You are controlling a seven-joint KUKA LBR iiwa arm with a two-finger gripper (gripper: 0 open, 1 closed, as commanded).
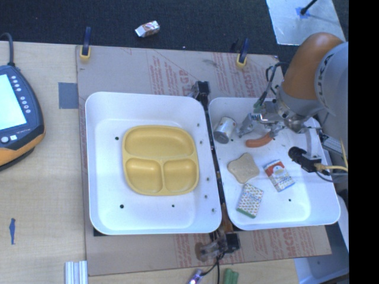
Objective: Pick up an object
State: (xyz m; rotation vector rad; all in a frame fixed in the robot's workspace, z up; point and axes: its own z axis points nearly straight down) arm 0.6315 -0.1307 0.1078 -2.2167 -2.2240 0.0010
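Note:
The right bin (pixel 308 209) holds a small silver can (pixel 224 129) on its side, an orange-red sausage (pixel 259 141), a beige bread-shaped piece (pixel 243 167), a red and white carton (pixel 278 175) and a green patterned packet (pixel 250 199). My gripper (pixel 256 122) hangs low over the bin's far part, between the can and the sausage, just above the sausage's left end. Nothing is visibly held in it.
The left bin (pixel 103 212) carries a yellow divided plate (pixel 160 159). A black clip (pixel 202 90) sits where the bins meet at the back. A teach pendant (pixel 15 114) lies on the bench at far left. The arm's cables (pixel 314 158) trail over the right bin's right side.

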